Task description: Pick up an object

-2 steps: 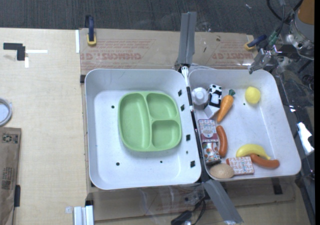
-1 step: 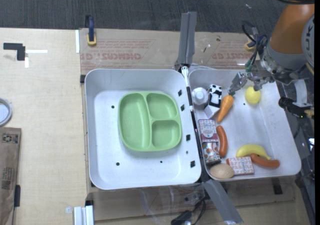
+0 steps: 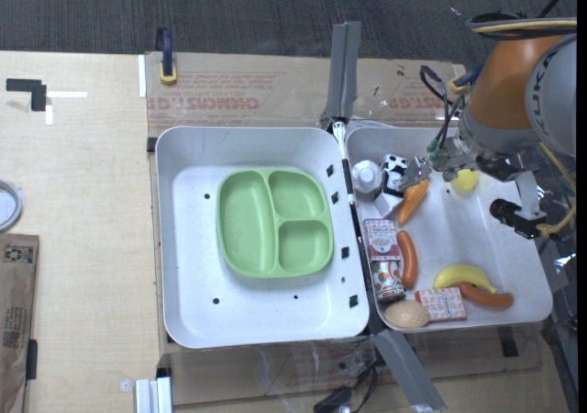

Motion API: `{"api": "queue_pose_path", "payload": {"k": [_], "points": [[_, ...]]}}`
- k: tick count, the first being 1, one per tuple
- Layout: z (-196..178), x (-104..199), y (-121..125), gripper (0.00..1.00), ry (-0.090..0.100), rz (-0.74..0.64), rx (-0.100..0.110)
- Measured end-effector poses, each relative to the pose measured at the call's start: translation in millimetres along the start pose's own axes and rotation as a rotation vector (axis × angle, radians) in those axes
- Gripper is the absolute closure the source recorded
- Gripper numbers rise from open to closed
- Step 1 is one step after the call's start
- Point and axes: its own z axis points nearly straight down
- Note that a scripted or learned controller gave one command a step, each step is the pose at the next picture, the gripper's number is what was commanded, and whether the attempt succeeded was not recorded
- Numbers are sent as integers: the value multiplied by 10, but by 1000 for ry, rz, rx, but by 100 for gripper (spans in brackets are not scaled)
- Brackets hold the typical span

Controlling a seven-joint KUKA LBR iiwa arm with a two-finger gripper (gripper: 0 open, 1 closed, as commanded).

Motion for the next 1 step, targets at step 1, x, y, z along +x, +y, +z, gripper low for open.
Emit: {"api": "queue_pose_path", "payload": {"k": [1], "points": [[66, 254, -29, 0, -7, -11, -8]]}}
